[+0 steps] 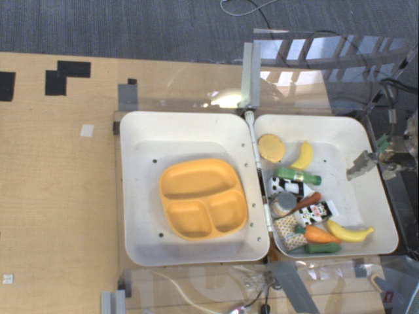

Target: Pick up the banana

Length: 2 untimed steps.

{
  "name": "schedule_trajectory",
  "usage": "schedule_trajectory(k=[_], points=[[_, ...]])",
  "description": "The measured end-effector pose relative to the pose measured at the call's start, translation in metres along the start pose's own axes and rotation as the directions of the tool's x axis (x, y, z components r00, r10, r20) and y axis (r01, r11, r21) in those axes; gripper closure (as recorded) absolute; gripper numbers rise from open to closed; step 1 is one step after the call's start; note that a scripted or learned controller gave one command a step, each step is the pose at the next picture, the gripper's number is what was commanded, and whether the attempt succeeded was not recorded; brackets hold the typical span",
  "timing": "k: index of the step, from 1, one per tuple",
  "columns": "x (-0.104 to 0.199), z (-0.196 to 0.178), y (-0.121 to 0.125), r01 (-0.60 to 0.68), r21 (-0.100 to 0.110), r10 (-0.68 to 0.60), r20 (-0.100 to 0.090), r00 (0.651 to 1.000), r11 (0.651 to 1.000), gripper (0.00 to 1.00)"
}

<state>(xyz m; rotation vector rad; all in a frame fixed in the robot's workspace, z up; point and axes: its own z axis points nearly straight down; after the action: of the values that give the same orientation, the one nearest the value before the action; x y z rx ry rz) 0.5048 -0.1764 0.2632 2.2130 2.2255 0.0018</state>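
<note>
Down at the near edge of the right bin (366,133), a banana (350,232) lies almost flat across the view, long axis running left to right, its right tip lifting slightly toward the bin's near-right corner. Its left end sits just beside the carrot (319,235), which rests by a green piece (321,247) and a patterned packet (289,229). So that's a crowded left flank and a free right end.

Moving back: a cow-print carton (288,188), a green bottle (298,175) lying crosswise, and then a second banana (302,156), smaller, tilted up and to the right, just beside a round cookie-like disc (271,148). Two candidates, then, and the task sentence does not say which.

And here's the tool (362,165), in at the right edge over the right bin's bare floor, about level with the green bottle. It carries nothing, but whether the fingers are spread or pressed together, I cannot tell; it's too small and grey against grey.

The relation that counts: the near banana lies toward the viewer and a little left of the tool, the far banana to its left and slightly beyond. Both are apart from it. For the near one, I'd judge the fingers need to close across its short width, toward the free right end.

In the left bin (141,175) an orange divided tray (201,198) sits untouched on the tabletop (59,195) side.
</note>
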Motion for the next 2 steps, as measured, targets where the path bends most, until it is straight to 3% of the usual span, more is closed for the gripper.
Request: schedule_trajectory(k=[1, 2], points=[[-0.006, 0.084, 0.094, 0.127, -0.001, -0.127, 0.0, 0.992, 0.992, 0.0], [0.049, 0.174, 0.139, 0.23, -0.009, -0.23, 0.002, 0.973, 0.973, 0.0]])
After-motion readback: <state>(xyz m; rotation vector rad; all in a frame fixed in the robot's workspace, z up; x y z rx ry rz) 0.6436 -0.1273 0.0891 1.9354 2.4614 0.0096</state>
